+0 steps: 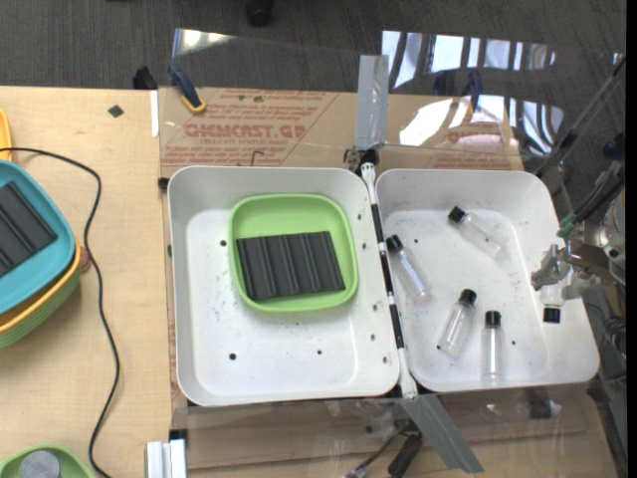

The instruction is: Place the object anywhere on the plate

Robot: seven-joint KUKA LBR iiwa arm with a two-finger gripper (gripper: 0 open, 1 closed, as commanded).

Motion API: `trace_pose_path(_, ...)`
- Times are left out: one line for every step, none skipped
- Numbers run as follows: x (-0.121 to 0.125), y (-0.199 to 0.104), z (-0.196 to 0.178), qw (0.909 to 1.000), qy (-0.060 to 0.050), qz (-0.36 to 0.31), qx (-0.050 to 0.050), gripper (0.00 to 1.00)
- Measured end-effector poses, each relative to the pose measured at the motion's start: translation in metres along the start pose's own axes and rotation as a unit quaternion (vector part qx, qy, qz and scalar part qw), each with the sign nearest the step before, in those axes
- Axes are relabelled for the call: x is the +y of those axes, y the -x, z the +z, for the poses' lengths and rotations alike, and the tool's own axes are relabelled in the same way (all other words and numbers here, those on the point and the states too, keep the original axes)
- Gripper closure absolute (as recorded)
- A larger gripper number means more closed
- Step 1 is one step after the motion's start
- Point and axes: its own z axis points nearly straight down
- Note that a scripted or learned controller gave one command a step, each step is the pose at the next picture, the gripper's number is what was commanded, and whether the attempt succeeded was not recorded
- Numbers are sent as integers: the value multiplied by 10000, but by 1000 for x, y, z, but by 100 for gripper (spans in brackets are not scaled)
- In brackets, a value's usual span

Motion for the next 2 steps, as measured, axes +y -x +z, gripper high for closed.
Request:
trace_pose_path(0, 0, 0, 10000, 0, 1, 0, 0)
trace_pose_path(0, 20, -40, 9939, 6, 1105, -1, 0)
